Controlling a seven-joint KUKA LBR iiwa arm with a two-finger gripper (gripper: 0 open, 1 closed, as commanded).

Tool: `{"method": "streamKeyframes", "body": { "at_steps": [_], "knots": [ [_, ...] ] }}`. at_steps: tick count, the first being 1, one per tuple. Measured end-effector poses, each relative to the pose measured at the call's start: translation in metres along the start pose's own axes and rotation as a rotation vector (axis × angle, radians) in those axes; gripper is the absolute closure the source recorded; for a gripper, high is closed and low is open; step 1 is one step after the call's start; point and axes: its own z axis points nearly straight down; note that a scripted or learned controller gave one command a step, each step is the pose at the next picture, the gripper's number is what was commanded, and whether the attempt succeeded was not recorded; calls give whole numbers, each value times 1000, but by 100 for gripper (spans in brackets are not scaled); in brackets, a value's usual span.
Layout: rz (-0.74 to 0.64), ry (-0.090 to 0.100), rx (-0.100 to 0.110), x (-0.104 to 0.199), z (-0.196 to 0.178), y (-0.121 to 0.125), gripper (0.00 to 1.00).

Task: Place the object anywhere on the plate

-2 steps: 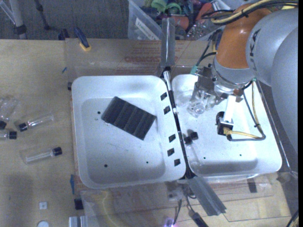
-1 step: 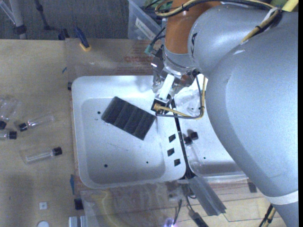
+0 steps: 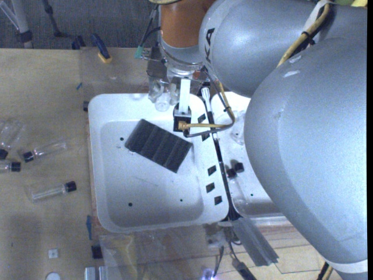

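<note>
A dark grey ribbed plate [image 3: 158, 145] lies flat and slightly turned in the far half of the left white bin [image 3: 116, 214]. My gripper [image 3: 161, 93] hangs over that bin's far rim, just beyond the plate's far edge and apart from it. Nothing can be made out in its grip. A small black object [image 3: 235, 168] rests in the visible strip of the right bin [image 3: 247, 194], close to the divider; the arm's grey body covers most of that bin.
Several clear vials with black caps [image 3: 53, 189] lie on the wooden bench left of the bins. A blue clamp [image 3: 103, 51] sits at the far bench edge. Small black squares [image 3: 210, 186] mark the rim between the bins.
</note>
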Motion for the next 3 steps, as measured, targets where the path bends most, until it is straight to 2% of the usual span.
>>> {"method": "streamKeyframes", "body": {
  "at_steps": [1, 2, 3],
  "knots": [
    [771, 1, 3, 15, 77, -3, 100],
    [388, -3, 5, 24, 64, -19, 100],
    [-274, -2, 7, 23, 72, -21, 100]
  ]
}}
